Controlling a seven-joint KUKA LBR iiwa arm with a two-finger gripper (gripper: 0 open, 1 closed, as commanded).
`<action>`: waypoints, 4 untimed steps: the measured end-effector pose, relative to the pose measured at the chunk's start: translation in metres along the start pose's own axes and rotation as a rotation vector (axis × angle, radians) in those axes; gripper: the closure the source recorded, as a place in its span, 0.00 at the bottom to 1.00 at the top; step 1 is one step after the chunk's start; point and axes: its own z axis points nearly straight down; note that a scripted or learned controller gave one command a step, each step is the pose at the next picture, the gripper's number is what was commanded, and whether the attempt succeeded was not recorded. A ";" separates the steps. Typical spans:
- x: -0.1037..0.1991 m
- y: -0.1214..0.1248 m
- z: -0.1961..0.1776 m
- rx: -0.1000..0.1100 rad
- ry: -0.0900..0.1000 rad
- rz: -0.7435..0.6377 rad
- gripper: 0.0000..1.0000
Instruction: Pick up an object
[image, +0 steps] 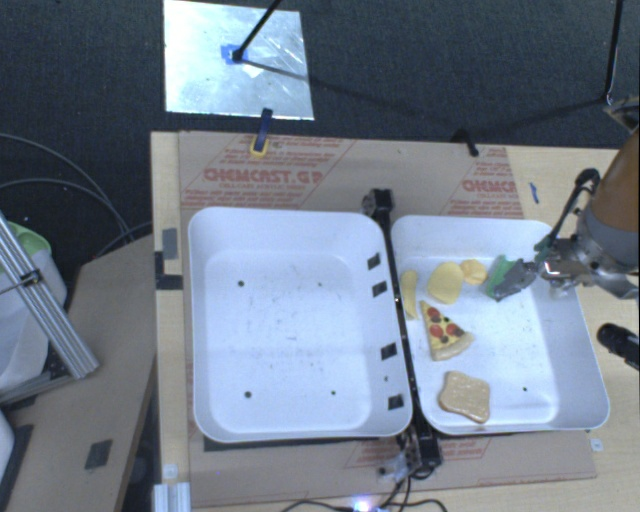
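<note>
The right bin (545, 350) holds several toy foods. A pizza slice (445, 332) lies near its middle, a slice of bread (465, 396) sits at the front, and a round yellow chip (446, 282) lies beside a smaller yellow piece (473, 271). A pale yellow strip (408, 294) rests along the bin's left wall. My gripper (515, 277) reaches in from the right, low over the bin's back half. A green piece (497, 278) sits right at its tip, just right of the small yellow piece. I cannot tell if that piece is gripped.
The left bin (290, 330) stands beside the right one, with a black hinge strip (392, 320) between them. Both sit on a cardboard sheet (300, 170). A metal frame (40, 310) stands at far left.
</note>
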 end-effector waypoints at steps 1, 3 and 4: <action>0.064 0.012 0.127 0.001 0.002 -0.007 0.00; 0.208 -0.030 -0.160 -0.019 0.005 -0.010 0.00; 0.204 -0.031 -0.161 -0.006 0.000 -0.007 1.00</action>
